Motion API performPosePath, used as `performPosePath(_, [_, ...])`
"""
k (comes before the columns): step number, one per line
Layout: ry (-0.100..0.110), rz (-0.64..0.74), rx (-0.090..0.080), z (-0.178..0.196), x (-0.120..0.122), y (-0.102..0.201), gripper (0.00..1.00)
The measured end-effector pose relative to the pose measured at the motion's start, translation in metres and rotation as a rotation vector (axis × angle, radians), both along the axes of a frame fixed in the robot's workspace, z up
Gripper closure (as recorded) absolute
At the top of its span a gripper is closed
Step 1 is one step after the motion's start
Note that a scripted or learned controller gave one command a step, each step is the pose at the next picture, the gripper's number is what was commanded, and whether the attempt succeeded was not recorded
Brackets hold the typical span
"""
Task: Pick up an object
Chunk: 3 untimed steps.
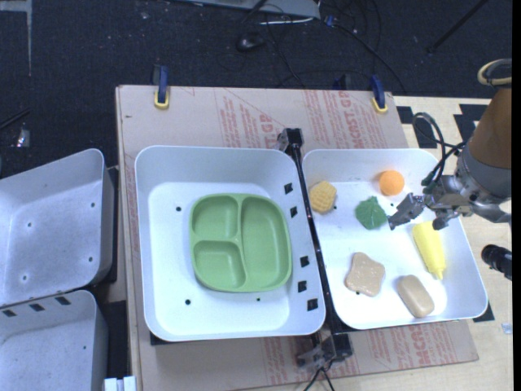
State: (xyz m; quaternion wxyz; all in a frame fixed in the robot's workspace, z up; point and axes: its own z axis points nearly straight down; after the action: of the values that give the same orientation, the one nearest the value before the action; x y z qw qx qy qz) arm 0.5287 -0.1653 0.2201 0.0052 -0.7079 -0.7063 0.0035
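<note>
Two shallow white bins sit side by side on the bench. The left bin (163, 218), at the centre of the frame, holds one thing: a green divided tray (241, 243) with three compartments. The right bin (456, 300) holds six small objects — one round waffle-patterned biscuit (323, 196) near its upper left corner, one orange ball (391, 182) toward the top, one green broccoli-like piece (371, 213) just below and left of the ball, one yellow corn-shaped piece (430, 249) at the right, one tan flower-shaped cookie (365, 274) low in the middle, and one beige oval piece (416, 296) at the lower right. The gripper (415, 212) hangs over the right bin between the broccoli-like piece and the corn-shaped piece, its two fingers spread apart with nothing between them.
</note>
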Motion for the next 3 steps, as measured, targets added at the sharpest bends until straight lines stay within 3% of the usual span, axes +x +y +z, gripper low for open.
performPosePath(1, [-0.012,0.003,-0.002,0.006,0.003,0.0,0.0])
performPosePath(3, [-0.008,0.001,-0.002,-0.099,0.014,-0.004,0.0])
